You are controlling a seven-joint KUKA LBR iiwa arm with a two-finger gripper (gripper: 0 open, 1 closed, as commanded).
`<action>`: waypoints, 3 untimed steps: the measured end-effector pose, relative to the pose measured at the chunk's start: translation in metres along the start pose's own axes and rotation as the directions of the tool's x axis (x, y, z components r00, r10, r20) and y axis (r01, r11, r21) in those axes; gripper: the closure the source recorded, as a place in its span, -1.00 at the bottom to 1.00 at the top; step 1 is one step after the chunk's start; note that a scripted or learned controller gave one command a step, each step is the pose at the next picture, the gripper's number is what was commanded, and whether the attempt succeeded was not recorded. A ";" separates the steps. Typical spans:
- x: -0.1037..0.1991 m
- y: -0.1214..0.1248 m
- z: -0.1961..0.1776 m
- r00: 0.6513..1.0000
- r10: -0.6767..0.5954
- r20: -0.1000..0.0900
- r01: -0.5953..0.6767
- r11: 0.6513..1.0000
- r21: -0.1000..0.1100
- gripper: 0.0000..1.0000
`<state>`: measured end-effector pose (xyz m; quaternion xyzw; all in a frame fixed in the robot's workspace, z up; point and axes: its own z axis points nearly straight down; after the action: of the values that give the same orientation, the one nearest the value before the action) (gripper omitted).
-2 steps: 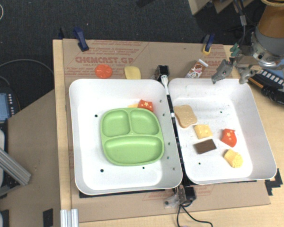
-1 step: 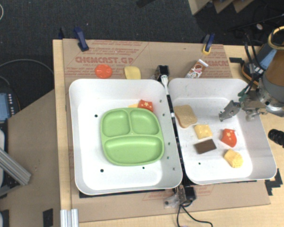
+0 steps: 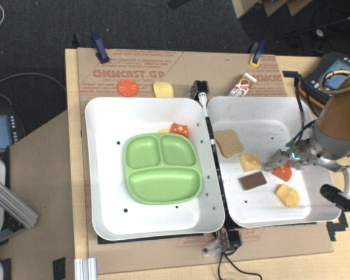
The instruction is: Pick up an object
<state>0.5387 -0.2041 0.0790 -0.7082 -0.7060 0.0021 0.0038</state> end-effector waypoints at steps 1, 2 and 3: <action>0.001 0.004 -0.017 1.000 -0.002 0.005 0.002 1.000 -0.013 1.00; 0.036 0.009 -0.102 1.000 -0.008 0.004 0.008 1.000 -0.018 1.00; 0.107 0.021 -0.134 1.000 -0.011 0.003 0.011 1.000 -0.015 1.00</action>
<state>0.5613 -0.0977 0.2130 -0.7044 -0.7098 -0.0024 -0.0024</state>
